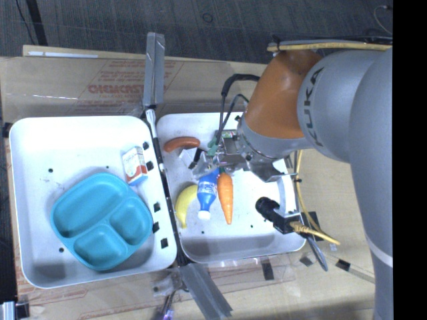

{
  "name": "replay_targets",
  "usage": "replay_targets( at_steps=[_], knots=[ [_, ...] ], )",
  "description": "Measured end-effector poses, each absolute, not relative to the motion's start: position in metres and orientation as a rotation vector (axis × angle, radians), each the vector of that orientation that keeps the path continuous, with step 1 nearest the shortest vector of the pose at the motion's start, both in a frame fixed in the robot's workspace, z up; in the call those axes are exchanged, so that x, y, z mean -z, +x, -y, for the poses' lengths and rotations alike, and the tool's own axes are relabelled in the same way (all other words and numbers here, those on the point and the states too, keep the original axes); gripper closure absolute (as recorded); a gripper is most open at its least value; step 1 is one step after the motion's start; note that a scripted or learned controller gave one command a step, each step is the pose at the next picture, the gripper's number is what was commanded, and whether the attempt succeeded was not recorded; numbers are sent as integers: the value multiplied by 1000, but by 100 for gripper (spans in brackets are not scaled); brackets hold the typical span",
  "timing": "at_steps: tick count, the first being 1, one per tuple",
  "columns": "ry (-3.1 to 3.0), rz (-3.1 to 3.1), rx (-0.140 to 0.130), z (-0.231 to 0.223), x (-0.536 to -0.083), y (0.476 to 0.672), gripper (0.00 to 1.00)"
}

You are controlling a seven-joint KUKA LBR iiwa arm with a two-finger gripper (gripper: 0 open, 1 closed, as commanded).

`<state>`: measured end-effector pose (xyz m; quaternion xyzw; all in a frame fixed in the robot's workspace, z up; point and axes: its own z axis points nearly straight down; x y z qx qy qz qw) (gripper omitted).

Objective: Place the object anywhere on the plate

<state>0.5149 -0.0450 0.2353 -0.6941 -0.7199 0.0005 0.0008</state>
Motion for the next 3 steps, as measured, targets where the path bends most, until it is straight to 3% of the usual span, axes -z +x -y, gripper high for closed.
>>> replay_targets(
  at_steps=[1,2,3],
  knots=[
    [-2290,2143,-9,-6,-218,476,100],
    [-2240,2198,-8,-77,-197,492,100],
    [-2242,2197,-7,-76,-197,492,0]
  ],
)
